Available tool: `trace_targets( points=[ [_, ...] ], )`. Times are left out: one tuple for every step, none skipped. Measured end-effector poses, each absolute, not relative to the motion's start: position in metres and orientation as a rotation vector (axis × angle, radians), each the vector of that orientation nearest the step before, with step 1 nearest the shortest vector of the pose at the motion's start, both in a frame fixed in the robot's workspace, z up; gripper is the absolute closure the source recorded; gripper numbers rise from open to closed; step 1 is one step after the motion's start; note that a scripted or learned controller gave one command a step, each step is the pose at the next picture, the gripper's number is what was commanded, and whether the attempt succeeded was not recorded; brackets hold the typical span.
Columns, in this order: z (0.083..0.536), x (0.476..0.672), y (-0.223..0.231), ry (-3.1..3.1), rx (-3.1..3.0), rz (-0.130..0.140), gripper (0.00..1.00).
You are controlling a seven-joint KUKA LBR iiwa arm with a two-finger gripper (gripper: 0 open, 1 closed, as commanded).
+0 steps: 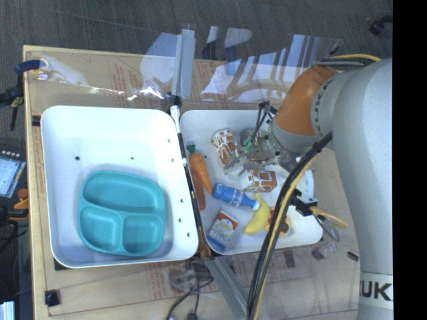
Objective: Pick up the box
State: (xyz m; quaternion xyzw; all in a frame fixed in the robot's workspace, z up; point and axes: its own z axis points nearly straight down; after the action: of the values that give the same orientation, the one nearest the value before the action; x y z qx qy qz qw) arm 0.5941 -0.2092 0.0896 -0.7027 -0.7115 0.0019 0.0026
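1. Now, nearest the camera in the right bin (200, 122), the box (223, 230) lies flat at about 7 o'clock of that bin, a small carton with a blue and white printed face; its lettering is too small to read.
2. Just beside it at 3 o'clock sits a banana (257, 220), with a blue bottle (235, 196) above and a carrot (199, 172) along the bin's left wall.
3. Across in the left bin (60, 122), a teal divided tray (122, 213) rests.
4. Farther back, the gripper (257, 153) hangs low over two patterned packets (225, 147) near the bin's centre, well apart from the box. Whether the fingers are spread or closed cannot be told, and nothing is seen between them.
5. By the look of it, this is the approach step: the next move calls for travel toward 7 o'clock, then a descent squarely over the carton.
6. The arm's base shows the letters "UK".
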Motion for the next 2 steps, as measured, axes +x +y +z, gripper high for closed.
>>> trace_targets(
  points=[
    [0.216, 0.533, -0.165, -2.249, -2.189, 0.003, 0.0],
    [0.139, 0.505, -0.211, -2.228, -2.206, 0.006, 0.0]
  ],
)
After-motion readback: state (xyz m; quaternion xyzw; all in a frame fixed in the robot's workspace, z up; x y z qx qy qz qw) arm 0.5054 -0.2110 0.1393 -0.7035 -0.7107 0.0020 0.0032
